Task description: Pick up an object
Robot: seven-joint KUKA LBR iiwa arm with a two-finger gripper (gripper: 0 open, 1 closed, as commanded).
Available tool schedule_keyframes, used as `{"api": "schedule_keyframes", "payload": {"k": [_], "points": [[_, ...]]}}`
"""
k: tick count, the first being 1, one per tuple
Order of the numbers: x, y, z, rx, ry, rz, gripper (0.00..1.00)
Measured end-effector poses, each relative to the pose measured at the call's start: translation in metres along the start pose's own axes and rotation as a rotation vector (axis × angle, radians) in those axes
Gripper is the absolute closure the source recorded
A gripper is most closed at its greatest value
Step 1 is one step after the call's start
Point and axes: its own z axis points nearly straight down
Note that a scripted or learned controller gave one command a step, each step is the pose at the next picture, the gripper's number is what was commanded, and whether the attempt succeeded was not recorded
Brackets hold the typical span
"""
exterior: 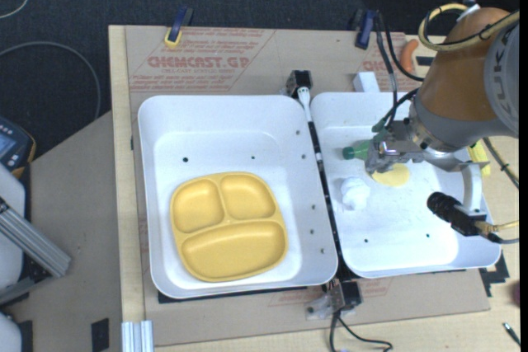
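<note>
The grey metal gripper hangs low over the right white bin, but I cannot tell how it is set. Nothing looks lifted yet — the pick is not done. A flat pale yellow piece lies just under it, a small green object just beside, and a little white lump near. A yellow plastic divided plate sits in the left white bin, well apart.
</note>
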Motion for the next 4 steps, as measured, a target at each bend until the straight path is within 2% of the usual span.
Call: {"api": "schedule_keyframes", "payload": {"k": [1,2,3,4], "points": [[0.084,-0.011,-0.021,0.012,0.001,0.002,1.0],[0.143,-0.05,-0.127,0.006,0.004,0.002,1.0],[0.197,-0.046,-0.268,-0.002,0.007,0.002,1.0],[0.16,0.024,-0.161,0.024,-0.005,0.017,1.0]]}}
